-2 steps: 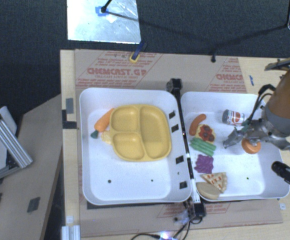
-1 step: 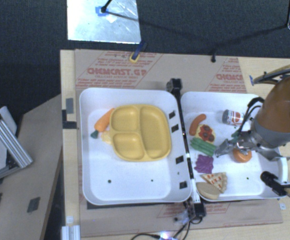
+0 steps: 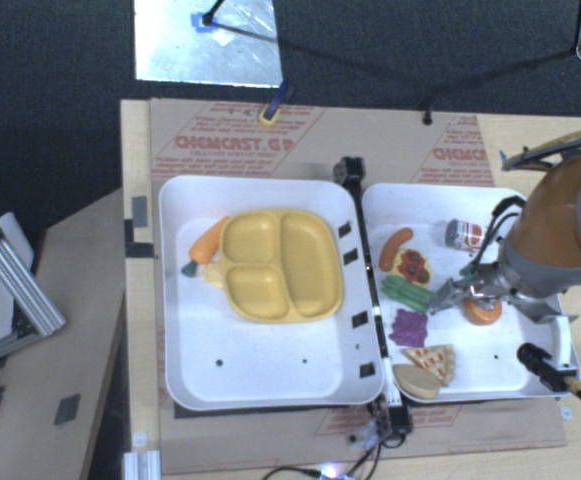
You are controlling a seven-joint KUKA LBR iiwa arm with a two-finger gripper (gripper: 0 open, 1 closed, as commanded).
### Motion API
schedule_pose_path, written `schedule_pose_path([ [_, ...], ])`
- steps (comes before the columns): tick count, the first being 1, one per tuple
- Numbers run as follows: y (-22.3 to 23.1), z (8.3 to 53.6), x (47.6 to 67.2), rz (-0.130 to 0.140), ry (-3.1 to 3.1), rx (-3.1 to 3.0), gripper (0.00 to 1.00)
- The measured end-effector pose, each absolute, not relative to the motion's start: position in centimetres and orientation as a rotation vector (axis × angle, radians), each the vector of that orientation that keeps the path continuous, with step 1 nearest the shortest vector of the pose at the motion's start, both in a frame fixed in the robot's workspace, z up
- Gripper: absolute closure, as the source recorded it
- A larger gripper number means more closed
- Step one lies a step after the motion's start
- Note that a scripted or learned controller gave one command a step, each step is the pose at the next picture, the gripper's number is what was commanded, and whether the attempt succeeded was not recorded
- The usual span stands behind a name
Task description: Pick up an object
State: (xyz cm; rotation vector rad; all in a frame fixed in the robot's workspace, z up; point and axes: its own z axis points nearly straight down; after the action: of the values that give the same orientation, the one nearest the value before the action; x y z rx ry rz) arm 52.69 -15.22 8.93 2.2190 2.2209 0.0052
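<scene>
So your gripper (image 3: 448,298) is sitting low over the right-hand white bin (image 3: 500,378), about mid-bin, with its tip just beside the flat green plastic bean pods (image 3: 406,290). My guess is that's your target. I honestly can't tell if the claw is spread or closed, since the tip is a dark blur against the pods, and nothing is visibly pinched in it.

The pods look thin and low, lying at a slant toward the bin's left wall. They're crowded too: a red-and-yellow pizza-like toy (image 3: 412,265) touches them on the far side and a purple crinkly plastic leaf (image 3: 407,326) sits just nearer the front edge.

If you're going for them, I'd straddle the pods across their narrow width and get right down to the bin floor before closing, or you'll likely skate over the top. Lift straight up so you don't drag the neighbours.

If that flops, the round orange toy (image 3: 484,312) next to the wrist or the small red-and-white can (image 3: 463,234) near the back edge look chunkier and have more room around them.
</scene>
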Motion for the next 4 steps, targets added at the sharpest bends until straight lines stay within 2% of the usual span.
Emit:
schedule_pose_path([
  [1, -15.7, 10.2, 53.0, 0.008, 2.203, 2.205, 1.00],
  [3, -15.6, 22.0, 53.7, 0.005, 2.222, 2.213, 1.00],
  [4, -12.1, 21.2, 57.9, 0.006, 2.230, 2.209, 1.00],
])
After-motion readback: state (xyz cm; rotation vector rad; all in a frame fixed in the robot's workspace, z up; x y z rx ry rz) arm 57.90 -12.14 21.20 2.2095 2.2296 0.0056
